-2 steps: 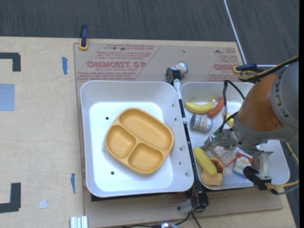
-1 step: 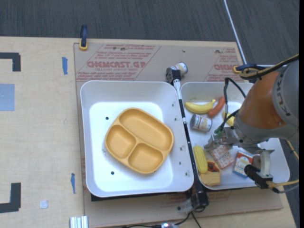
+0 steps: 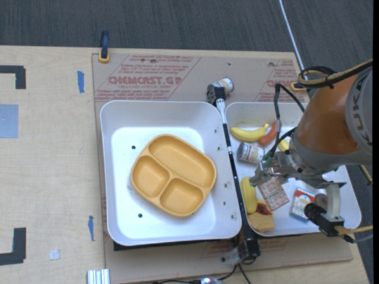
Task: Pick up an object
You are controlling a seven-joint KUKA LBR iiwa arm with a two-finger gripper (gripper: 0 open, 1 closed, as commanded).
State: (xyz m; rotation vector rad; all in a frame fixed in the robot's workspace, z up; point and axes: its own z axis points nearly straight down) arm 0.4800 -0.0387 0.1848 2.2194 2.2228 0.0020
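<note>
I hang the gripper [image 3: 265, 171] low over the right bin's [image 3: 353, 201] clutter, beside the small can [image 3: 249, 153], to hunt a pick, though I cannot tell its claw's state.

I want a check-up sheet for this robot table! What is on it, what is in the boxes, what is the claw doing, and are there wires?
Surface: wooden bench with a brown board under two white bins.
Job's things: right bin holds a banana, a small can, a printed card, a red and white box and more yellow food.
Clutter: left bin holds a yellow divided plate.
Grippers: gripper low over the right bin's pile; grasp not clear.
Cables: black cables by the arm.
Surroundings: dark carpet, blue tape.
</note>
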